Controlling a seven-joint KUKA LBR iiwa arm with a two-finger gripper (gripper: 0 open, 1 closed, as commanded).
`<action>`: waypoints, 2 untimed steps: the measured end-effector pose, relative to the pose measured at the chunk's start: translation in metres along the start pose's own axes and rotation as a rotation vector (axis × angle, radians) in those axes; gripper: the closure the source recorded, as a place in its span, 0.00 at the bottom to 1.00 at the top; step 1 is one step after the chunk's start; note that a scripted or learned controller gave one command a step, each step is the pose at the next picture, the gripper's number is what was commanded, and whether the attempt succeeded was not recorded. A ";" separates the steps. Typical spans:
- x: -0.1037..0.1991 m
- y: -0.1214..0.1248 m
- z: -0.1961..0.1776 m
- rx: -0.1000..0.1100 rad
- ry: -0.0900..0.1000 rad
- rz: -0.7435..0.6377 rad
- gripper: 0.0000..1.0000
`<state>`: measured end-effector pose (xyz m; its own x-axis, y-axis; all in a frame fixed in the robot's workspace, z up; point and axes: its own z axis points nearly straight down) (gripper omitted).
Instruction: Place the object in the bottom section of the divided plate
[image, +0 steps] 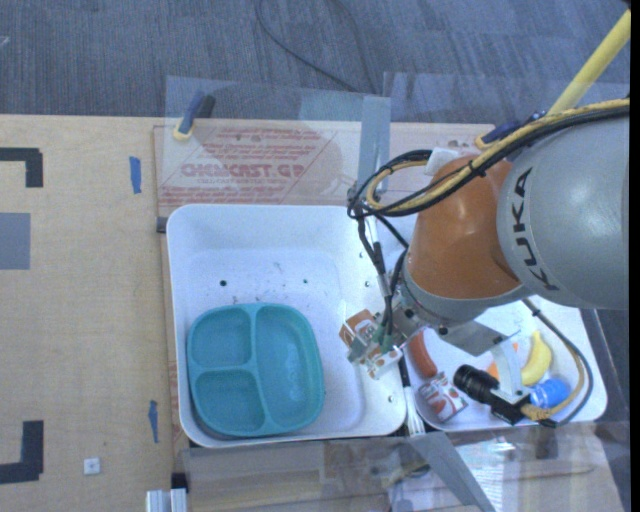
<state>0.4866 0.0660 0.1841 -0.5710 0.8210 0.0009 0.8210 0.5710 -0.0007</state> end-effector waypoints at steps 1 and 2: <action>0.052 0.027 -0.033 -0.002 -0.002 -0.063 1.00; 0.052 0.027 -0.033 -0.002 -0.002 -0.063 0.00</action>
